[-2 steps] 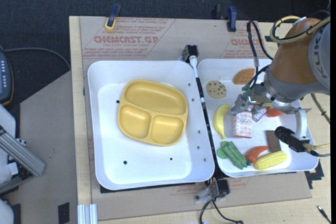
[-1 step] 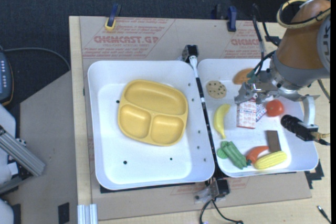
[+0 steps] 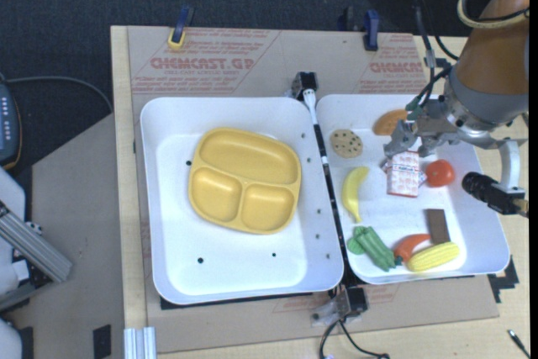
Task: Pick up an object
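Note:
My gripper [image 3: 408, 145] hangs over the back half of the right bin [image 3: 496, 241]. Directly below its tip, touching or nearly touching it, is a small red and white carton [image 3: 404, 177]. Whether the carton rests on the bin floor or is lifted cannot be told. Close around it lie a red tomato [image 3: 440, 173] to the right, a yellow banana [image 3: 356, 191] to the left, a round cookie [image 3: 345, 144], and an orange piece [image 3: 387, 122] partly hidden behind the gripper.
At the front of the right bin lie a brown bar [image 3: 436, 224], a corn cob [image 3: 433, 256], a red-orange piece [image 3: 409, 245] and a green vegetable [image 3: 371, 248]. The left bin [image 3: 168, 223] holds a yellow divided plate [image 3: 245, 179]. The arm's body covers the right bin's far right corner.

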Action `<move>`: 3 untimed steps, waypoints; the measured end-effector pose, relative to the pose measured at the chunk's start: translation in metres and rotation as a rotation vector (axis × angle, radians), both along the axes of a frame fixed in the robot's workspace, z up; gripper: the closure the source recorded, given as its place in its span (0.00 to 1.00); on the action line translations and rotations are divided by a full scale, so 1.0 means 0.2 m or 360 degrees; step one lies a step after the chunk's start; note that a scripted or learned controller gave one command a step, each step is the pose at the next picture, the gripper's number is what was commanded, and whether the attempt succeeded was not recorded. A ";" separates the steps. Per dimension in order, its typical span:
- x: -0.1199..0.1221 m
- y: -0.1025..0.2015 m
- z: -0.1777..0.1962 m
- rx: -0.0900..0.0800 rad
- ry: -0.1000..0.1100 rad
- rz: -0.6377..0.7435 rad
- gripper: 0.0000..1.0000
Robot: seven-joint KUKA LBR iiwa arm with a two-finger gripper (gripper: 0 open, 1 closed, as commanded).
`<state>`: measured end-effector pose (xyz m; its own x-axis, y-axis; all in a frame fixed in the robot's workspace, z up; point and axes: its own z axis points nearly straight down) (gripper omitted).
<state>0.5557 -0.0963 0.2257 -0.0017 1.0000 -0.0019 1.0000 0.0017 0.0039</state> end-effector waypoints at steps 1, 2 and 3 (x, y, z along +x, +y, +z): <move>0.06 0.27 -0.06 0.0004 0.0011 0.0004 1.00; 0.11 0.57 -0.05 0.0004 0.0005 0.0008 1.00; 0.17 0.86 -0.06 0.0003 0.0006 0.0006 1.00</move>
